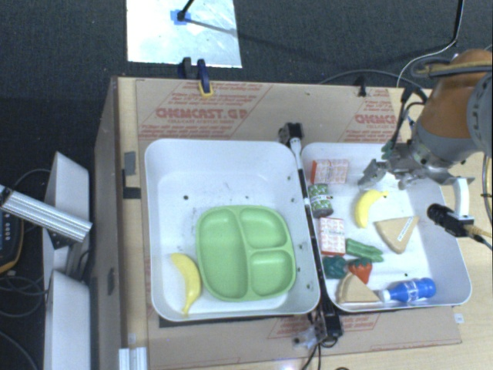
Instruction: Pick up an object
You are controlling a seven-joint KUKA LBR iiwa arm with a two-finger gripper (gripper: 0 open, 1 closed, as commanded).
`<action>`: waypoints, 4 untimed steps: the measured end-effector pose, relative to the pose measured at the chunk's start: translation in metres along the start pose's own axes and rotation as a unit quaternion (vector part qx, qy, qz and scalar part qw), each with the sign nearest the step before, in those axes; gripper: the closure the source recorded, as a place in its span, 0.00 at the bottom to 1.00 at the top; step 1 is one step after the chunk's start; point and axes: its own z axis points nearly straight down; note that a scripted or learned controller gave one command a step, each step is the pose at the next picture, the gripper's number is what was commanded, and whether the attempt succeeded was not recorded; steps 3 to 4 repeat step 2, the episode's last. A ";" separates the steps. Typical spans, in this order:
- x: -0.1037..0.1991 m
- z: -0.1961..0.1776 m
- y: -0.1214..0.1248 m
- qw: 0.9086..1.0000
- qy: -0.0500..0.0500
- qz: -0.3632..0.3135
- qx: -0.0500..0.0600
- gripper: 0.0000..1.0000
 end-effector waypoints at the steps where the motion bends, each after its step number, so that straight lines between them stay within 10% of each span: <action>1: 0.029 0.070 0.008 1.000 0.000 0.000 0.000 0.00; 2: 0.028 0.058 0.010 1.000 0.000 -0.001 -0.002 1.00; 4: 0.028 0.058 0.010 1.000 0.000 -0.001 -0.002 1.00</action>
